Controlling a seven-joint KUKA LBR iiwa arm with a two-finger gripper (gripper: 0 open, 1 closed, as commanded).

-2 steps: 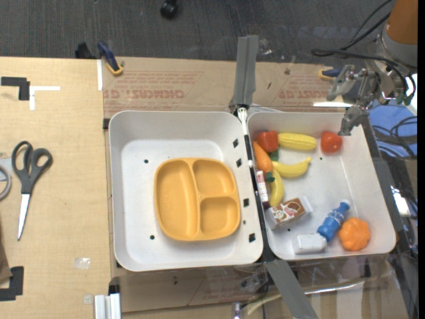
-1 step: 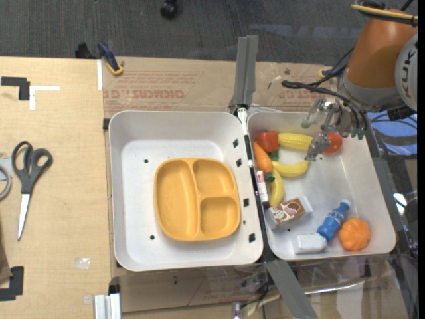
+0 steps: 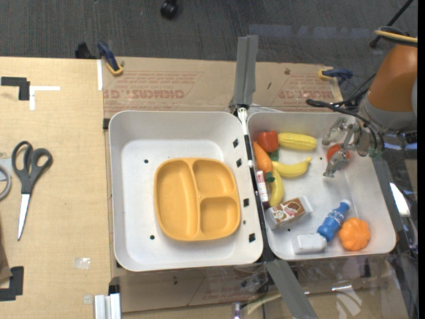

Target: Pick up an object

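A: Where the bench ran under the camera, the top was pale wood (image 3: 53, 198), with a sheet of printed brown cardboard (image 3: 172, 88) laid beneath the two white bins. Dark carpet (image 3: 199, 12) showed past the far edge, and a black caster wheel (image 3: 169, 8) stood on it.

B: Loose items on the wood?

A: Scissors (image 3: 28, 178) with grey handles lay at the left, blades pointing toward the near edge. Blue-and-yellow clamps (image 3: 109, 57) held the cardboard at its far edge.

B: Bin contents?

A: Left bin (image 3: 126, 244) held one yellow divided plate (image 3: 197, 198), three compartments, lying flat. Right bin (image 3: 382, 241) held the toys: corn cob (image 3: 297, 141) near the far wall, red pepper (image 3: 267, 141) and carrot (image 3: 261, 157) by the divider, two bananas (image 3: 292, 169) just below the corn, a small printed carton (image 3: 288, 212), a blue bottle (image 3: 332, 220) touching an orange ball (image 3: 354, 234), and a white block (image 3: 310, 244) near the front wall.

B: Arm?

A: Gripper (image 3: 337, 153) hung over the far right part of the right bin, fingers pointing down and left. A small red object (image 3: 335, 155) sat at the fingertips; whether the jaws pinched it or stood apart I could not tell.
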